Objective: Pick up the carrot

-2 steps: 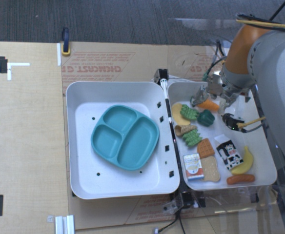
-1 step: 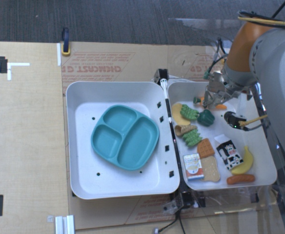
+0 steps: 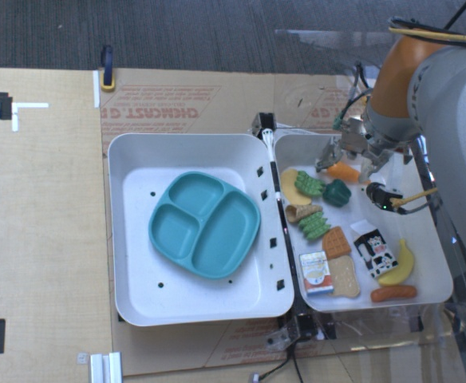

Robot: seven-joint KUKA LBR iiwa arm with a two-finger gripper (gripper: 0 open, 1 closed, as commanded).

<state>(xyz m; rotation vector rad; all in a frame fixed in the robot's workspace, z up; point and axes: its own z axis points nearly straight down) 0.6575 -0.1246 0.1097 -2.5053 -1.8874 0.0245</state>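
Note:
The carrot point(image 3: 344, 171), a short orange piece, lies near the back of the right bin point(image 3: 436, 246), just behind a dark green pepper point(image 3: 337, 192). My gripper point(image 3: 347, 164) reaches down over it from the right. It is open, with one finger point(image 3: 326, 159) to the carrot's left and the other point(image 3: 370, 168) to its right. The carrot sits low between them, its top partly covered by the gripper body. I cannot tell whether the fingers touch it.
The right bin also holds green leafy pieces point(image 3: 307, 184), a cracker point(image 3: 337, 242), a juice box point(image 3: 316, 271), a cow-print carton point(image 3: 375, 252), a banana point(image 3: 400, 266) and a sausage point(image 3: 392, 293). A teal divided plate point(image 3: 205, 223) lies in the left bin point(image 3: 129, 238).

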